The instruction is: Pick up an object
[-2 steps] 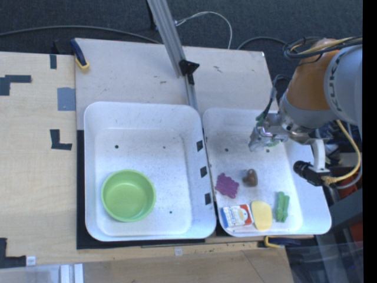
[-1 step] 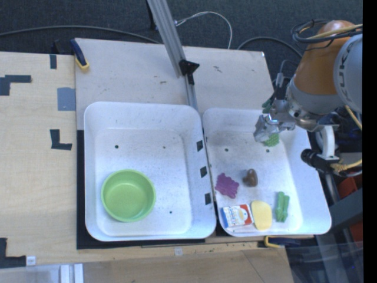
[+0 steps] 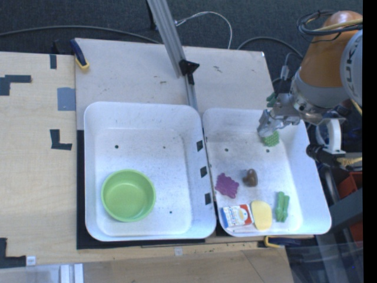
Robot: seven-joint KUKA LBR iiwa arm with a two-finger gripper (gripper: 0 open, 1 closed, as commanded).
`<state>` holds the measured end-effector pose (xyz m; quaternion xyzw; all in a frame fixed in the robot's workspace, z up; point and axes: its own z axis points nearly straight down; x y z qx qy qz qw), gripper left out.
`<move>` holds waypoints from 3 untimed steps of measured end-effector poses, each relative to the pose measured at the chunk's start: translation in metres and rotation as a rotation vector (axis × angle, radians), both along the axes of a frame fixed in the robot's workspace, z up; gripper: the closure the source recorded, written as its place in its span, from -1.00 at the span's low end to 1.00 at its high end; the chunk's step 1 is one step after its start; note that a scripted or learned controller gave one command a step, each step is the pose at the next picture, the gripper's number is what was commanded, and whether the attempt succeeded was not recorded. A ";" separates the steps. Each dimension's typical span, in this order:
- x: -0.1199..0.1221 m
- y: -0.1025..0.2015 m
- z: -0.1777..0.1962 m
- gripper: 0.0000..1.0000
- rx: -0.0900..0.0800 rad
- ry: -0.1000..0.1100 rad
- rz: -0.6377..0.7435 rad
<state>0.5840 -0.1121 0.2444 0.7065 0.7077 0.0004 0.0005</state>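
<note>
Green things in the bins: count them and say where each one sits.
3. A green bowl in the left bin's near-left corner; a green stick-shaped toy near the right bin's front right; a small green piece at the gripper. Others could be hidden.

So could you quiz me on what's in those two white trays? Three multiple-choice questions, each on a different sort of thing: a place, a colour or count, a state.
1. Where is the green bowl?
A. Left bin, near front corner
B. Right bin, far corner
C. On the wooden bench

2. What colour is the flat star-like piece in the right bin?
A. Orange
B. Purple
C. Blue

3. How does the gripper stand?
A. Over the left bin
B. Far above the bench, away from both bins
C. Over the right bin's far end, with a small green thing at its tip

Answers:
1 A: the bowl sits in the left bin, toward its front left corner.
2 B: the piece beside the brown lump is purple.
3 C: the gripper hangs at the right bin's far end, green thing at its fingertips.
</note>
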 end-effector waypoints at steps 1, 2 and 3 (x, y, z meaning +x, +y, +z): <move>-0.009 0.056 0.003 1.00 0.002 0.003 0.005; -0.004 0.115 0.006 1.00 0.002 0.003 0.006; -0.006 0.171 0.008 1.00 0.000 0.004 0.001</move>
